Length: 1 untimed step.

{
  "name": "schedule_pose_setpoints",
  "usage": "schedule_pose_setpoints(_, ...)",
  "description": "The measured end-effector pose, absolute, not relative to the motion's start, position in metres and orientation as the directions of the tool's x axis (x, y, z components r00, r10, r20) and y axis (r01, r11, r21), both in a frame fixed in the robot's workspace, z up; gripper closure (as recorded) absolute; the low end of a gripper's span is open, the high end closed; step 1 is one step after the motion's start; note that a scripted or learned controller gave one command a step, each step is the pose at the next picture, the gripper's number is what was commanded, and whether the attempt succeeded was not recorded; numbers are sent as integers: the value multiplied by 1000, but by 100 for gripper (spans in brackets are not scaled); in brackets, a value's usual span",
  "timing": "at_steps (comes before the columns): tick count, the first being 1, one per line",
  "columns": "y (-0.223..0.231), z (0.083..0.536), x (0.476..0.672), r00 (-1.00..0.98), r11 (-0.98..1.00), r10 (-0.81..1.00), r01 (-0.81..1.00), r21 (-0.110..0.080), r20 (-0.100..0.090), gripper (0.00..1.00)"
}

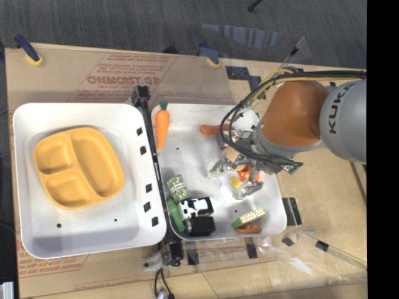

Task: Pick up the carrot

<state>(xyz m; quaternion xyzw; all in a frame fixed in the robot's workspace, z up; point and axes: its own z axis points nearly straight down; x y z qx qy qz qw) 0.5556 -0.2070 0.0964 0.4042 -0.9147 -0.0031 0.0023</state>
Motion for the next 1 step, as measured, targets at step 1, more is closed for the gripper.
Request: schedule_pose_setpoints(1,-204,109,559,-668,668,-744,-744,3,-2,100)
